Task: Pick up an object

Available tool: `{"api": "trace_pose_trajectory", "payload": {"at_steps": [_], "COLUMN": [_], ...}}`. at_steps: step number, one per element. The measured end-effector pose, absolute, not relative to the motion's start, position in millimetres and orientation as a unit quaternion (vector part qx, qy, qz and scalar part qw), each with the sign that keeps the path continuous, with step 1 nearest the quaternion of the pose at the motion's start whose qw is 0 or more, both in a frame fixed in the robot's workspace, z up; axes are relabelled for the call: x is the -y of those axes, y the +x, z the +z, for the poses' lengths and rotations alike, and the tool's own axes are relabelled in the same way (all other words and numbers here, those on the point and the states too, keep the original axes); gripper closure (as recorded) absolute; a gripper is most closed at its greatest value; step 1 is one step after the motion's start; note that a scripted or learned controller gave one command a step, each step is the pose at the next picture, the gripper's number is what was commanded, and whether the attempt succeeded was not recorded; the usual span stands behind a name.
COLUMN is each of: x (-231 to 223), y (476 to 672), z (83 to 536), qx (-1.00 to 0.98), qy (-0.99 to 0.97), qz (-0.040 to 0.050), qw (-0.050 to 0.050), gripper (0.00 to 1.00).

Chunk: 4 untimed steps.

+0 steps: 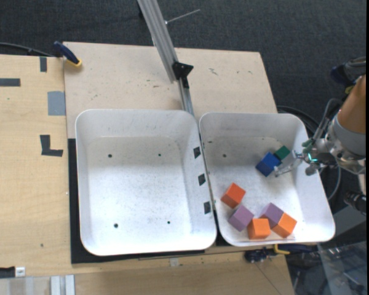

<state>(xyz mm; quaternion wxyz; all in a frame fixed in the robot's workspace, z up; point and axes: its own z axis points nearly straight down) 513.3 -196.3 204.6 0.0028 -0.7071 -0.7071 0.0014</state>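
Blue cube [267, 163] in the right-hand white bin [313, 192], toward the bin's far right part, touching a green block [282, 153] just behind it. The gripper [287, 165] reaches in over the bin's right wall, its slim fingers [284, 166] angled leftward and ending just beside the blue cube's right face; whether they touch the cube cannot be told. The fingers read as a thin, pale streak, and their spread cannot be made out; nothing is seen between them. The arm [355, 112] enters from the right of the bin, its orange band cut off at the frame edge. Toward the bin's near side lie three orange cubes [234, 195] [259, 227] [285, 224] and two purple cubes [240, 217] [272, 213], clustered. The left bin [86, 165] adjoins it.
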Motion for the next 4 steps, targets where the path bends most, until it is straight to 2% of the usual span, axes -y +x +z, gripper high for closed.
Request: {"api": "trace_pose_trajectory", "payload": {"at_steps": [1, 3, 4], "x": [196, 185, 184], "y": [514.4, 510.3, 509.5], "z": [207, 101, 91], "qx": [0.708, 0.707, 0.707], "qy": [-0.706, -0.707, -0.707], "qz": [0.0004, 0.0020, 0.0013], "qw": [0.001, 0.004, 0.002], "gripper": [0.00, 0.00, 0.00]}}
